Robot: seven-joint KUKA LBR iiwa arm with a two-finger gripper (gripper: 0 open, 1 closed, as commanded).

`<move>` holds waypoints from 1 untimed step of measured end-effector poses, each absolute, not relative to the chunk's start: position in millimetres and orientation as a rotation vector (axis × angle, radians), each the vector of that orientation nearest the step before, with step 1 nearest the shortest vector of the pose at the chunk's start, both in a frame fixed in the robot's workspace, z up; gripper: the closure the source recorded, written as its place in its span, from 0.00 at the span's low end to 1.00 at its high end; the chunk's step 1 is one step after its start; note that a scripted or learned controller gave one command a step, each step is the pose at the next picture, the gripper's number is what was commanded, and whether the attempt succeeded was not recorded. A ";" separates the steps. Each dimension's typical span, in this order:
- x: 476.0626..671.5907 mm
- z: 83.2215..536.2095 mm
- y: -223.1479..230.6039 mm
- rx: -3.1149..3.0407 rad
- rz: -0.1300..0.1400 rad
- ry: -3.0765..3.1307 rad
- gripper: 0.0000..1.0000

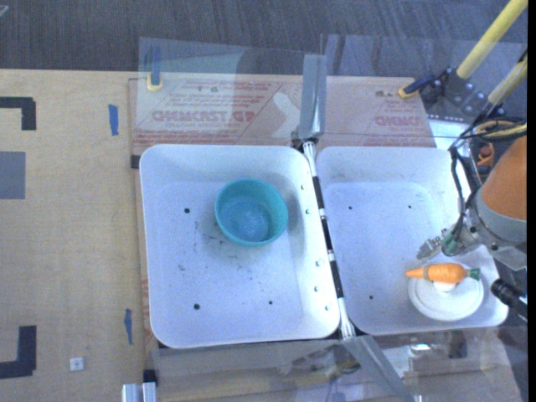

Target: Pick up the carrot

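Note:
An orange carrot [439, 272] with a green stem end lies across a small white plate [446, 301] in the near right corner of the right bin [377, 224]. The gripper [446, 244] hangs just behind the carrot, close above it, at the end of the grey arm with the orange band [509, 187] that reaches in from the right. Whether it touches the carrot I cannot tell.
A teal bowl [250, 212] stands in the left bin [180, 249], toward its back. A raised divider [322, 233] separates the two bins. Yellow poles and cables [486, 115] sit beyond the right bin's far corner.

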State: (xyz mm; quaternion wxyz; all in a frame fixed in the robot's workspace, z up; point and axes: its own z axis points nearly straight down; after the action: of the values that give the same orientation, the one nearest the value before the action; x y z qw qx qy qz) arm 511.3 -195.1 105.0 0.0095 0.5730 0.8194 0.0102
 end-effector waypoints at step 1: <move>511.2 104.9 -195.1 1.789 0.031 2.559 0.00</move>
State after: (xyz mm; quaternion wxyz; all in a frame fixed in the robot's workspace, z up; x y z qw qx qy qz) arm 511.2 -195.1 104.9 0.0094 0.5729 0.8195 0.0101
